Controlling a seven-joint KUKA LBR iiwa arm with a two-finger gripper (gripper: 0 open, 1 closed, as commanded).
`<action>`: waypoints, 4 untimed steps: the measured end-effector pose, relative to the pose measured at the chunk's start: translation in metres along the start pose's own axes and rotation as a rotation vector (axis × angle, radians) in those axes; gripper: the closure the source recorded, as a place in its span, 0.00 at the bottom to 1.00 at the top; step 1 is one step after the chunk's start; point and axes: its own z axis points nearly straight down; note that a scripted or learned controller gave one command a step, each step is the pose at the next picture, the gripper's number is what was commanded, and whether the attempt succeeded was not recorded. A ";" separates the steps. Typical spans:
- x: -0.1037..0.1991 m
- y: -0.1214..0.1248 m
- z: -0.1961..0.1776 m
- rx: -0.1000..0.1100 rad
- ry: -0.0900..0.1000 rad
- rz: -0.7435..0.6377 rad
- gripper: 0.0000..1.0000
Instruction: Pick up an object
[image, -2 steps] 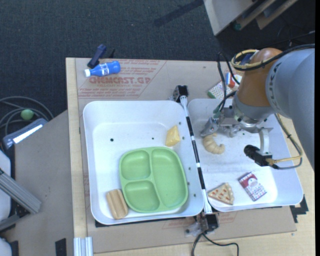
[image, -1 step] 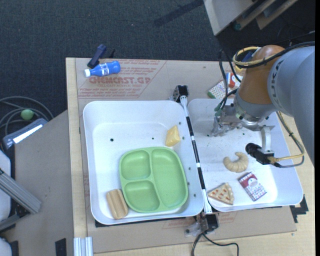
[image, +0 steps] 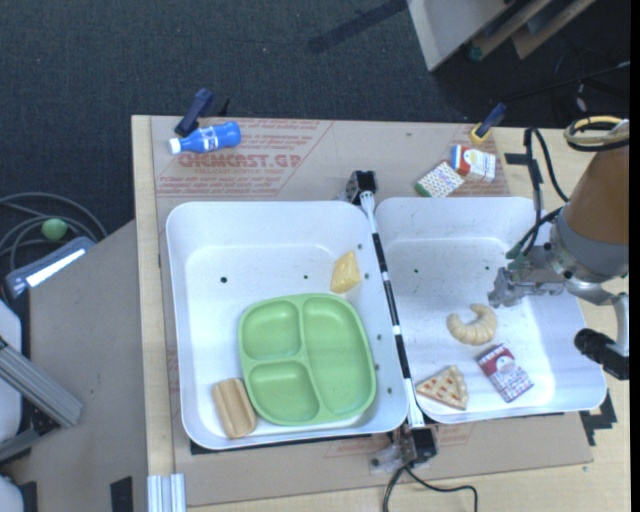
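In the right bin (image: 430, 250) lie a tan croissant (image: 472, 324), a wedge of pizza (image: 444, 388) near the front edge and a small red packet (image: 503, 373). My gripper (image: 503, 293) reaches in from the right and hangs low just above and to the right of the croissant. I see nothing held in it. The left bin (image: 230, 250) holds a green divided plate (image: 303, 357), a yellow wedge (image: 345, 272) by the plate's far right corner and a tan bread stick (image: 233, 407) at the front left.
On the bench behind the bins sit a blue and white bottle (image: 205, 137) and small printed boxes (image: 455, 172). A black clamp (image: 361, 184) marks the seam between the bins. Cables run along the right side beside the arm.
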 end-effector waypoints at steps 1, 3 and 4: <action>0.001 0.000 0.000 0.000 0.001 -0.001 0.00; 0.003 -0.050 0.088 0.000 0.000 0.000 0.00; 0.003 -0.049 0.078 -0.001 0.000 0.000 1.00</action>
